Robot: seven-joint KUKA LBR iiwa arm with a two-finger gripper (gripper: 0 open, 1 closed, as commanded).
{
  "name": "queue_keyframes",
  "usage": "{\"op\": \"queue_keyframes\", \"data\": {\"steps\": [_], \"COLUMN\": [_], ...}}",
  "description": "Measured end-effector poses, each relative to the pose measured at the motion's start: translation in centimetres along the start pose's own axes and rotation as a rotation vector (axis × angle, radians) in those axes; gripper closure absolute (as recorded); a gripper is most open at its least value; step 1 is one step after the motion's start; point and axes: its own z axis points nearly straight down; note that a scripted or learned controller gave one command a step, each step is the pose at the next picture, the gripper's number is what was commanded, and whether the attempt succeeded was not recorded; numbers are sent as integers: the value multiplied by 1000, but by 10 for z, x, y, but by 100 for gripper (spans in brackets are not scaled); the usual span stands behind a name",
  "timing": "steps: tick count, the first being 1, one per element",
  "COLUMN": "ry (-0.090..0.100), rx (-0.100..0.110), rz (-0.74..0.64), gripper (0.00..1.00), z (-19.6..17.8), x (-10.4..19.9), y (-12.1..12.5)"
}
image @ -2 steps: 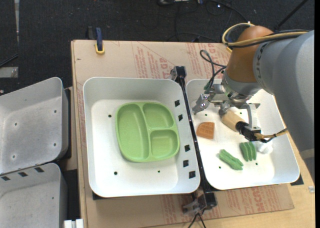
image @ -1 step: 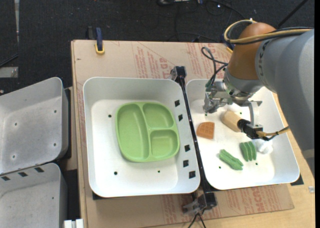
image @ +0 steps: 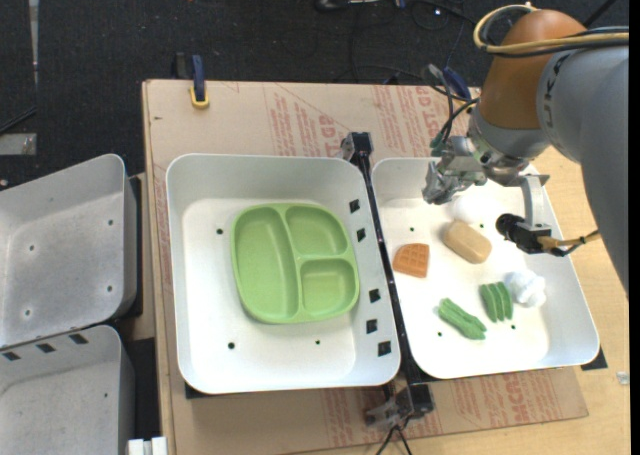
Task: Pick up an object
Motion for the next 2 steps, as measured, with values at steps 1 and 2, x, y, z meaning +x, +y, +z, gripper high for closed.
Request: {"op": "queue_keyframes", "data": {"steps": [1,2], "ry": [1,0], "rx": [0,0], "rz": [-3,-4], "gripper": [100,100], "z": [-43,-87], "x": [2,3], "y": [3,9]}}
